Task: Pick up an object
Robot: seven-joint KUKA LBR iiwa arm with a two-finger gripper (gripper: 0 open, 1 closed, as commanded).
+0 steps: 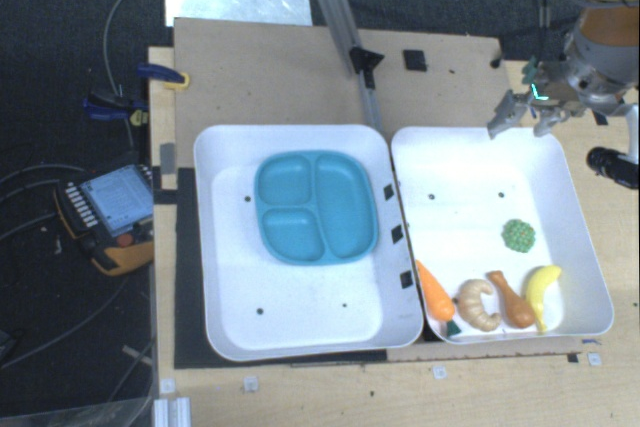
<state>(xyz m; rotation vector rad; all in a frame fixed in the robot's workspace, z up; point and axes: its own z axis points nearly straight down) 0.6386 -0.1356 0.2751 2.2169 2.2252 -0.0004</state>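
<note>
Candidate objects lie clustered at 5 o'clock in the right bin (470, 177): a carrot (434, 288) against the left wall, a shrimp-like piece (479, 304) beside it, a drumstick (510, 300) touching that, and a banana (541, 293) at the right. A green ball (518, 235) sits apart, at 12 o'clock from the drumstick. The left bin (225, 315) holds a blue tray (316, 206) with three compartments.

The gripper (524, 114) hangs over the right bin's far rim, at 1 o'clock from the ball and well apart from every object. Its two fingers stand spread, with nothing between them.

Judged risks: the four clustered pieces touch or nearly touch, so a descent there may clamp two at once or wedge a finger on a neighbour and push the pile aside. The carrot lies hard against the wall, leaving little room for a finger. The ball, being round, may roll out of closing fingers. Nothing is grasped yet.
</note>
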